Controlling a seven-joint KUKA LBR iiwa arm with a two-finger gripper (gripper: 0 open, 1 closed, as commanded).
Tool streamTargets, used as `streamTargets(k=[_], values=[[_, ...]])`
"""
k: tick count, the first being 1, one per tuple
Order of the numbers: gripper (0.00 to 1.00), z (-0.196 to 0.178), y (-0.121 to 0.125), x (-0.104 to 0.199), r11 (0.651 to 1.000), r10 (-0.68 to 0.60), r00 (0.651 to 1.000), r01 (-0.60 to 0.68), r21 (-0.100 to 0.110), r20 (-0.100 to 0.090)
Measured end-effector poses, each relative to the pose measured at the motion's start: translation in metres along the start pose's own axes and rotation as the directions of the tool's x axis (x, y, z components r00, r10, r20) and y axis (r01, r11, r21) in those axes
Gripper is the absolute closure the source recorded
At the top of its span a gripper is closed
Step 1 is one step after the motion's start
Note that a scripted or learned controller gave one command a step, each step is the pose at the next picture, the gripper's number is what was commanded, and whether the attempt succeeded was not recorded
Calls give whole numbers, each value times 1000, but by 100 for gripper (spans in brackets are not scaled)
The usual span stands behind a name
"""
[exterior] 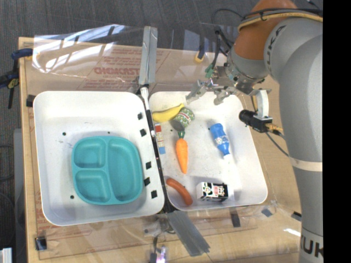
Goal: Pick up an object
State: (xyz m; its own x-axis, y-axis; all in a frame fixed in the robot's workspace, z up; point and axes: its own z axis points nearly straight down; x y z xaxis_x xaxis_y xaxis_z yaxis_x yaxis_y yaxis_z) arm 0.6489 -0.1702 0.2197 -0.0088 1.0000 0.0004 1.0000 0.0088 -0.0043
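Milk carton (213,190) at near rim, end effector (208,92) open – over far rim

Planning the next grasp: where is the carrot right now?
The carrot lies near the middle of the right bin, tip toward the camera, below the banana, with the blue bottle to its right.

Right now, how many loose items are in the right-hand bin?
6: banana and green can at the far left, carrot mid-bin, blue bottle right, sausage and black-and-white carton along the near edge.
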Motion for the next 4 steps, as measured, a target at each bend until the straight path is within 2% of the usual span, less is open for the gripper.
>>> streamTargets(k=[1,2,3,4], values=[[0,128,9,-39,995,-96,995,96,-5,2],[100,118,9,-37,995,-104,995,104,-2,1],[0,118,9,-37,995,-104,995,104,-2,1],[0,128,-106,-40,973,-232,973,232,-2,0]])
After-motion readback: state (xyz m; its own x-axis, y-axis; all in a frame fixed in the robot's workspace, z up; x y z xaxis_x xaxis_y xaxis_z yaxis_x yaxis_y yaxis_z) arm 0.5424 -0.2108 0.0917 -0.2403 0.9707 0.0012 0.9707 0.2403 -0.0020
